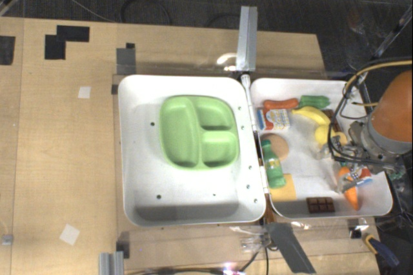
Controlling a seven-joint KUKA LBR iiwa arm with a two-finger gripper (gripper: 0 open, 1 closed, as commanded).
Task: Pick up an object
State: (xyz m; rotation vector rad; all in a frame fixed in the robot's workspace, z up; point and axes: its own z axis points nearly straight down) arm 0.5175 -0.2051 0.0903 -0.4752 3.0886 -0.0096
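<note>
Camera view: two-finger gripper (353, 172) low in right white bin (303, 209), fingers hidden under wrist, can't tell grip. Orange carrot-shaped toy (351, 195) just beside it, partly covered.

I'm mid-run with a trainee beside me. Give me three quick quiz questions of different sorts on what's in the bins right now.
1. True or false: the green divided tray lies in the right bin.
2. Which item lies nearest the right bin's front edge? A) banana B) chocolate bar C) hot dog
3. Fill in: the arm reaches over the ____ bin.

Key:
1. False; it lies in the left bin.
2. B.
3. Right; the arm hangs over its far right side, beside the carrot.
</note>
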